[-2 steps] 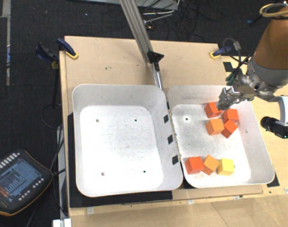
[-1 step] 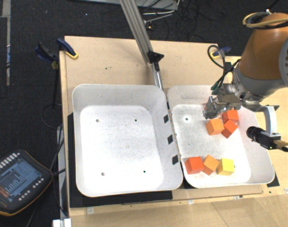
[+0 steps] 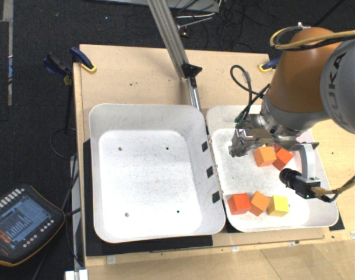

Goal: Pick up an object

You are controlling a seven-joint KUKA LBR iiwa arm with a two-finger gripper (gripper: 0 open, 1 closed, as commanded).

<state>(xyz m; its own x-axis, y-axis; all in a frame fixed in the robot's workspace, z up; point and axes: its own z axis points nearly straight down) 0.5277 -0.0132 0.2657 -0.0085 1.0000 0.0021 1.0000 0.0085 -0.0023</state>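
Note:
In the right bin (image 3: 224,127) lie several small blocks. An orange block (image 3: 264,156) and a red-orange block (image 3: 283,157) sit close together under the arm's wrist. Along the bin's near side lie a red-orange block (image 3: 240,203), an orange block (image 3: 260,202) and a yellow block (image 3: 279,205) in a row. My gripper (image 3: 238,146) hangs low over the bin's left part, just left of the orange block by the wrist. Nothing shows between its fingers.
The left bin (image 3: 101,156) stands beside the right one with a black divider strip between them. A slanted metal pole (image 3: 171,37) crosses the bench's back. A teach pendant (image 3: 20,220) lies off the bench at lower left. Cables hang by the arm's wrist.

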